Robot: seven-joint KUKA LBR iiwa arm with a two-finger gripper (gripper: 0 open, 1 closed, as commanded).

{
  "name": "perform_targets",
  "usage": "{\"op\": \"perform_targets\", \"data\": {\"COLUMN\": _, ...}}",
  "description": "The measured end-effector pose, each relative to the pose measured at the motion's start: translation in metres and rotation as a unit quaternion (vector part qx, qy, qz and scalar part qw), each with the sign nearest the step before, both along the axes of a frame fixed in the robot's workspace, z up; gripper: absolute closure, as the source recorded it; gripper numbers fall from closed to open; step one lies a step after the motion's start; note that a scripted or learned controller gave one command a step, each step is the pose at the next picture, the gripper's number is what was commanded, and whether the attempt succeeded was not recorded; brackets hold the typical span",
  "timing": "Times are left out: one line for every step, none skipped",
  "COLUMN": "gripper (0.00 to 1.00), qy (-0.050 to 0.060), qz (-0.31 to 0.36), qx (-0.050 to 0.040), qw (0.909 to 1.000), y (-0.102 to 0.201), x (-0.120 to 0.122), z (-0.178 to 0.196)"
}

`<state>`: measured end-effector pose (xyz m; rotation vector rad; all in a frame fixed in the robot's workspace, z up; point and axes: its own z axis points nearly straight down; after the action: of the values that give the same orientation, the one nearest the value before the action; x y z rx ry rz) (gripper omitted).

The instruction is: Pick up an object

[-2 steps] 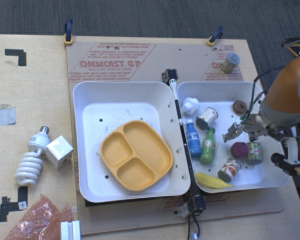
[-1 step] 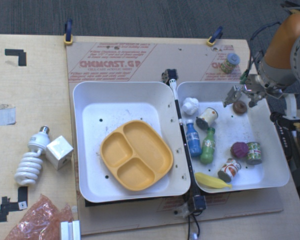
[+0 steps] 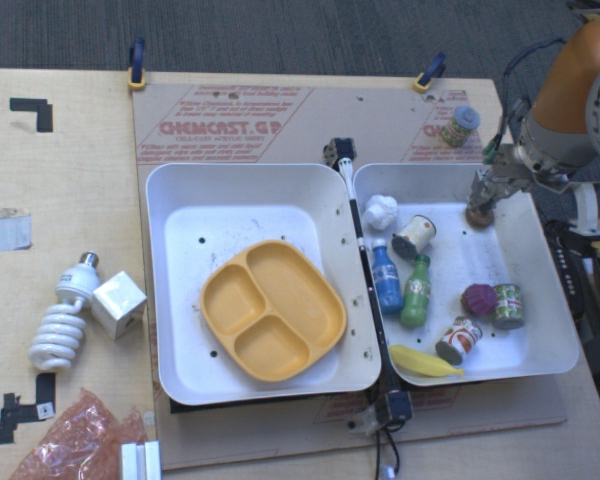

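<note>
Objects for picking lie in the right bin (image 3: pixel 540 268): white ball (image 3: pixel 381 209), small can (image 3: pixel 414 235), blue bottle (image 3: pixel 386 278), green bottle (image 3: pixel 416 293), purple item (image 3: pixel 478 299), green-labelled can (image 3: pixel 507 306), red-and-white can (image 3: pixel 458 340), banana (image 3: pixel 424 362). Gripper (image 3: pixel 479 213) sits low at the bin's far right corner, apart from all of them; grip state cannot be told. Left bin (image 3: pixel 170 268) holds a yellow divided plate (image 3: pixel 272 310). Bulb (image 3: pixel 62 313) and white cube (image 3: pixel 118 302) lie on the bench to the left.

the arm (image 3: pixel 570 78) is cut off at the right edge; labels on the can (image 3: pixel 508 306) are unreadable.
</note>
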<state>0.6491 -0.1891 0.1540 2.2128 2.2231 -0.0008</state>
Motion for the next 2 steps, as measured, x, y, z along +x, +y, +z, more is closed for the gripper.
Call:
{"op": "perform_targets", "data": {"gripper": 0.0, "qy": 0.0, "qz": 0.0, "qx": 0.0001, "qw": 1.0, "y": 0.0, "x": 0.0, "z": 0.0}}
{"op": "perform_targets", "data": {"gripper": 1.0, "qy": -0.001, "qz": 0.001, "qx": -0.001, "qw": 1.0, "y": 0.0, "x": 0.001, "z": 0.01}}
